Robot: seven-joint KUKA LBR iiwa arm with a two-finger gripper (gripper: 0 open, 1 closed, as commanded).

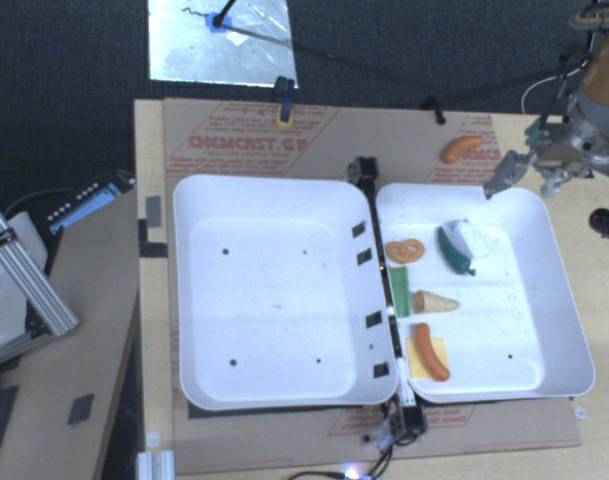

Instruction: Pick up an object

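A cardboard-topped bench (314, 133) fills the middle of the frame, with dark carpet behind it and a shiny foil sheet (221, 30) at the upper left. Two shallow white bins sit on it side by side. The left bin (274, 288) sits at centre frame; the right bin (544, 298) holds the objects.

At the far right edge the arm (599, 78) hangs above the right bin's upper right corner. Its gripper (529, 170) sits just past that rim, fingers spread and holding nothing.

In the right bin, from larger to smaller: a teal and white piece (457, 246) near the top, a sausage on a yellow slice (431, 353) low down, a green stick (400, 291) along the left wall, a cone (434, 303) in the middle, and a pretzel (405, 251). An orange sausage (462, 149) lies outside the bin on the cardboard.

The teal piece looks the nearest target. A good grasp would probably centre over it, align the jaws across its narrow width, and descend straight.
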